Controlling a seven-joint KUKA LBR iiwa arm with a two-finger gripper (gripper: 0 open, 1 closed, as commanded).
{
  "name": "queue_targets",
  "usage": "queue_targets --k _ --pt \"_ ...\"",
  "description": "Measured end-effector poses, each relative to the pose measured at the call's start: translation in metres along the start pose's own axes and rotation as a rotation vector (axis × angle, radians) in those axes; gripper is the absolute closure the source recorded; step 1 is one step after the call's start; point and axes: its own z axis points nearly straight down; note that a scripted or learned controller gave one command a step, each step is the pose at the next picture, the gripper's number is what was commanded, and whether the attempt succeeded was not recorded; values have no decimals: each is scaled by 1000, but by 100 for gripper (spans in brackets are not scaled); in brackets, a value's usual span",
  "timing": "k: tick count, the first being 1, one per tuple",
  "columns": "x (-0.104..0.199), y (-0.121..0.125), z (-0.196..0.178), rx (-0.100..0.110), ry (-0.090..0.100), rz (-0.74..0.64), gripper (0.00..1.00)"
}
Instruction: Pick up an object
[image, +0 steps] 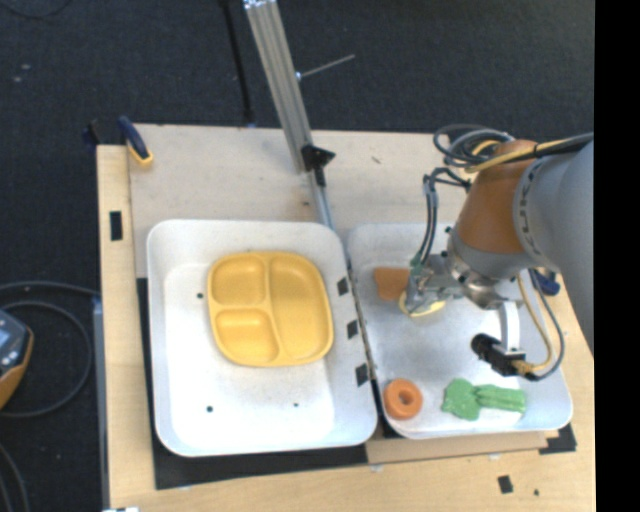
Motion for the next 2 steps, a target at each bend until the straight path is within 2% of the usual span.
queue_targets --k 1,2 --pt "-10 2 -61 7 3 -6 100" --pt "-6 7 -107 7 4 -13 100"
